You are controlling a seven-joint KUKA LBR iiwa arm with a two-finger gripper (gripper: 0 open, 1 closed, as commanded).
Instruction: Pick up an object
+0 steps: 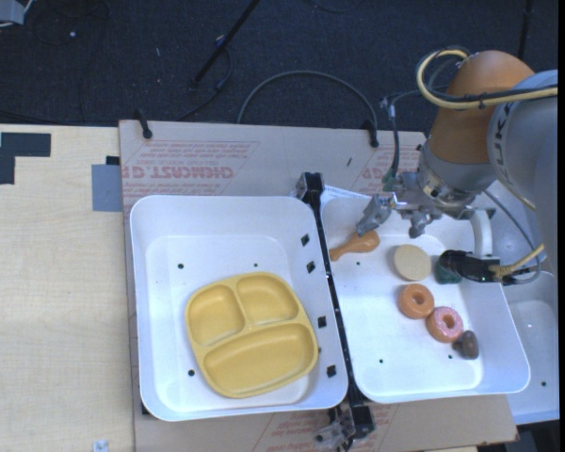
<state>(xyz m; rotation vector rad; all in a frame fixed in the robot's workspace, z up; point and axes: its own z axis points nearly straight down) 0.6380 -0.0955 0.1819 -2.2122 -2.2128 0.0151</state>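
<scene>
Fingers spread wide, the gripper (396, 217) hangs just above the drumstick (355, 245); next it must drop and squeeze.

Both white bins (160, 252) are seen to be of smooth, slightly glossy plastic; the yellow divided tray (252, 335) is of matt plastic; the table (47, 299) is faced with pale, matt wood-like board; printed brown cardboard (207, 163) is laid under the bins; the two doughnuts (416, 301) look like smooth moulded plastic; the hand (396, 217) is of dull grey metal; the orange band (471, 102) is glossy.
</scene>
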